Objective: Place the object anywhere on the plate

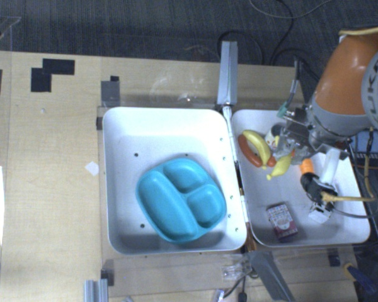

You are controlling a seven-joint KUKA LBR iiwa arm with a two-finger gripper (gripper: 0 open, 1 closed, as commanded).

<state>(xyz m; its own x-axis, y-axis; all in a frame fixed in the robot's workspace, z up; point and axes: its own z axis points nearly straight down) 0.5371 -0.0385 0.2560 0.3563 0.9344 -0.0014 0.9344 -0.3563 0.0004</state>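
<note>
The claw [288,145] hovers over the right bin [353,228]; we cannot tell its state, partly hidden. A banana [259,145] lies at its nine o'clock; the plate [180,198] sits in the left bin [123,168].

Part of a brand name can be read on the grey arm [377,93] at the right edge: the letters "UK" are printed in dark type on its casing, cut off by the frame. Printing is carried on the top of the small dark red box [281,221] in the right bin [346,228], but it is too small and blurred to be read. No other text or number can be made out.
</note>
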